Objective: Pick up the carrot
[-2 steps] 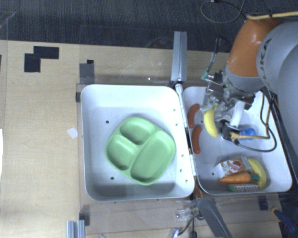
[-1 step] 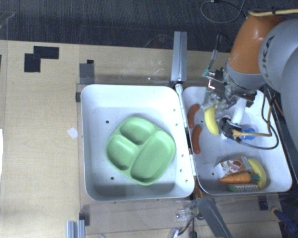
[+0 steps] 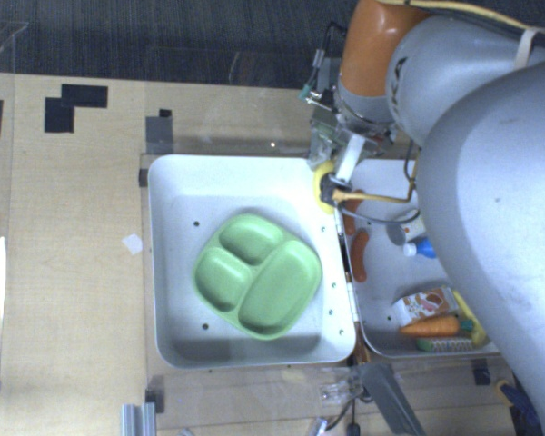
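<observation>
A pale wooden bench (image 3: 64,271) holds two shallow white bins side by side, with dark carpet behind it. The left bin (image 3: 177,334) holds a green plate (image 3: 259,273) with three dips in it, and the plate has nothing on it. The right bin (image 3: 374,321) is partly hidden by the big grey arm (image 3: 490,153) that reaches in from the right. The carrot (image 3: 436,326) lies near the front of the right bin, just below a small food packet (image 3: 423,304) and next to something yellow and green (image 3: 473,331). A reddish sausage-shaped thing (image 3: 358,254) lies further back, close to the wall between the bins, and a little bottle with a blue end (image 3: 416,242) sits near it. The gripper (image 3: 331,187) is up at the back, right over the wall where the two bins meet, beside something yellow. It is well apart from the carrot. I cannot tell if the hand is apart or together, because it is small and blurry. A few things could go wrong. The hand could bump the bin wall, since it hangs right above it. It could grab the red thing by mistake, because that is closer. And the carrot is squeezed near the packet and the bin's front edge, so the hand might push it away or pinch the packet too.
</observation>
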`<state>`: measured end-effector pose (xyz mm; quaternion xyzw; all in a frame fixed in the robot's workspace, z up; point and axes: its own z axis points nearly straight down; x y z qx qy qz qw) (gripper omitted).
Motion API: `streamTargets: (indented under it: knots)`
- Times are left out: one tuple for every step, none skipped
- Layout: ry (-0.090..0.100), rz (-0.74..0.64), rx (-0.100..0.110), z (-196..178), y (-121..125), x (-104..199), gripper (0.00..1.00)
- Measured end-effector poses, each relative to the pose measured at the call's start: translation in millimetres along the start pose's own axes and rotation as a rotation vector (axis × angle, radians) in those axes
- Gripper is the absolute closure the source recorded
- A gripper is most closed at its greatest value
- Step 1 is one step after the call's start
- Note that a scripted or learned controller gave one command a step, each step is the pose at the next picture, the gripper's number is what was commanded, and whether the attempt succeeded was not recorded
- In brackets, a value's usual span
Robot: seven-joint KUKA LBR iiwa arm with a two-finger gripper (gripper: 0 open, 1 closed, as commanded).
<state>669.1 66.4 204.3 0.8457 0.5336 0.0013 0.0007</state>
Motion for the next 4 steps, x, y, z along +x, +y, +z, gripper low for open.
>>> streamTargets:
  knots:
    - [0.0,0.007,-0.002,-7.0,37.9,-78.6,1.0]
    - [0.0,-0.033,0.0,18.6,28.9,-60.1,1.0]
    - [0.0,0.129,0.002,-0.5,-6.5,-98.2,1.0]
    - [0.0,0.256,-0.001,19.0,11.2,-23.2,1.0]
